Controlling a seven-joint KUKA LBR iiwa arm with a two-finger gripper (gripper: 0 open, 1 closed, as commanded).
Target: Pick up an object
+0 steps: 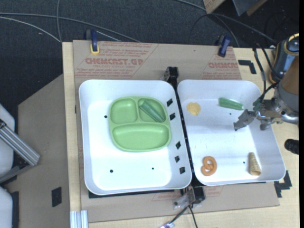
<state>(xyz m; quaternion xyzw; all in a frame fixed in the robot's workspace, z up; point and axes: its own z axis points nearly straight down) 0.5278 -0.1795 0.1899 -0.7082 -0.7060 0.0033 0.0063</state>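
My gripper hangs over the right side of the right bin, reaching in from the right edge. It is open with nothing between its fingers. A green pod-shaped piece lies just up and left of it, apart from it. A yellow chip-like piece rests near the bin's upper left. An orange pretzel and a tan cone lie along the front of the bin.
The left bin holds a green divided plate with a green pod in its upper right compartment. Dark clips line the divider between the bins. Cables run behind the arm at upper right.
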